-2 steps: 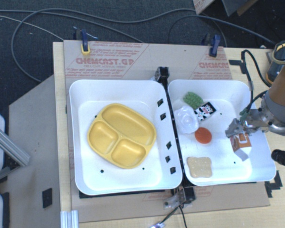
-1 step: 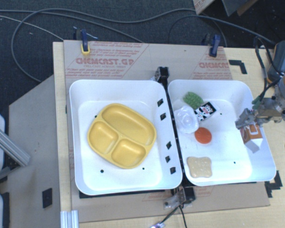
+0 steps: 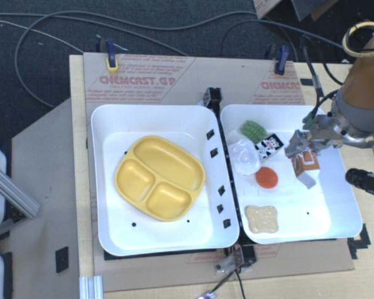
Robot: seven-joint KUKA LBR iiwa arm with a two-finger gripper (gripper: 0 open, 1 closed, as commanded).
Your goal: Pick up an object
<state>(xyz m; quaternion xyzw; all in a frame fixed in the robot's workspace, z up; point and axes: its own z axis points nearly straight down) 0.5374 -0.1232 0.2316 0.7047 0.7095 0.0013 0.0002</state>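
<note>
Orange round plastic tomato slice [image 3: 267, 178] lies nearest the gripper [image 3: 305, 164]; centre above it before descending. Finger state: cannot tell.

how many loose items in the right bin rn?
5, maybe more under the gripper: green bumpy piece at the far left, black-and-white patterned item beside it, clear plastic cup by the divider, orange-red round piece mid-bin, beige bread-like slice near the front edge.
</note>
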